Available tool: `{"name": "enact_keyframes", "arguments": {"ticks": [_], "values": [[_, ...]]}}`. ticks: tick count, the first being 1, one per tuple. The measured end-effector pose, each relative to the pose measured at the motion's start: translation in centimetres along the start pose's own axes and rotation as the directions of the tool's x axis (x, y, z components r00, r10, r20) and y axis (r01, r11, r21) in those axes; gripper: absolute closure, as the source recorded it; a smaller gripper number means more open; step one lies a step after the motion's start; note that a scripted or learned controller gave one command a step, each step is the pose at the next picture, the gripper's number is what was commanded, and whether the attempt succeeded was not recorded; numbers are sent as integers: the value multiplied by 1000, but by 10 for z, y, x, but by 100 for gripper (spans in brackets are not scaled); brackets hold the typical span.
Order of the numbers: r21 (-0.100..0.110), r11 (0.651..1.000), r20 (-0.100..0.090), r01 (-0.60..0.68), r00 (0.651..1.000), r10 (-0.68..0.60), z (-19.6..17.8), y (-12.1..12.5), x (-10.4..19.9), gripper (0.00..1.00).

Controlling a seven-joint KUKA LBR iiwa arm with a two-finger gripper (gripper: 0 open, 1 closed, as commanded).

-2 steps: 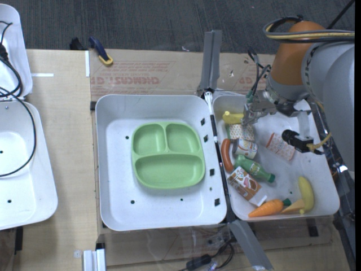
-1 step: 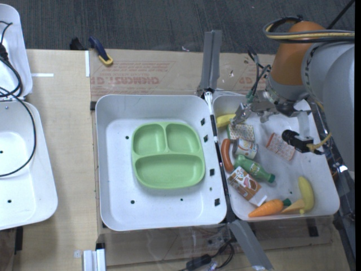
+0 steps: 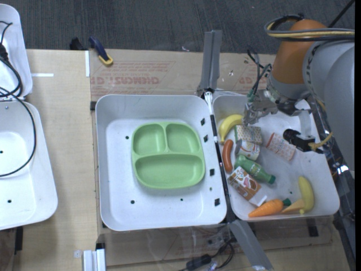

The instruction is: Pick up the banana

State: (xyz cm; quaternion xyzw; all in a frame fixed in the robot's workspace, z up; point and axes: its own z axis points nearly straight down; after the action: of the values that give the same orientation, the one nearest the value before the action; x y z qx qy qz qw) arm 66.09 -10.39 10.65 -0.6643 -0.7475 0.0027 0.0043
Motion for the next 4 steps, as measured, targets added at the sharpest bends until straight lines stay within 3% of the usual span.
{"name": "enact_keyframes", "arguments": {"ticks": [1, 2, 3, 4], "values": [[0, 1000, 0, 0, 1000, 0, 0, 0, 0, 0], [-3, 999, 3, -53, 999, 53, 12, -1, 3, 0], [0, 999, 1, -52, 999, 52, 7, -1, 3, 100], [-5, 989, 4, 149, 989, -149, 18, -2, 0, 100]]}}
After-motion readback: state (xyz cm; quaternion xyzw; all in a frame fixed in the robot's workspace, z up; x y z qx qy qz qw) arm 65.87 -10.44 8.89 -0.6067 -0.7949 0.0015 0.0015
